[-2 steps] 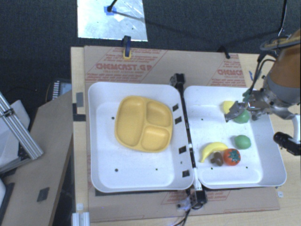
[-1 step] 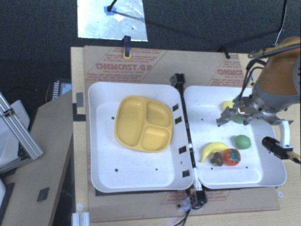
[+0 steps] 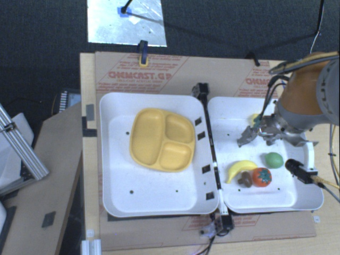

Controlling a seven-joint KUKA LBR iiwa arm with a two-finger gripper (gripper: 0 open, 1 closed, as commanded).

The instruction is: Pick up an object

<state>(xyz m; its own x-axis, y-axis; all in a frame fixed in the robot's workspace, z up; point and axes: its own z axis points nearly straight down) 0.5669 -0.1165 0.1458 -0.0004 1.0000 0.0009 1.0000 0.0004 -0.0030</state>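
Left bin (image 3: 114, 195), white and shallow: one yellow plastic divided plate (image 3: 161, 139), three compartments, rounded corners. Right bin (image 3: 303, 198), same make: yellow banana (image 3: 240, 169), small brown lump (image 3: 245, 179), red-orange tomato-like ball (image 3: 261, 176) touching the lump, round green ball (image 3: 274, 160), all clustered toward the near side. Claw (image 3: 248, 137) above the right bin's middle, just up from the banana and left of the green ball, nothing visibly between the fingers; open or closed cannot be told.
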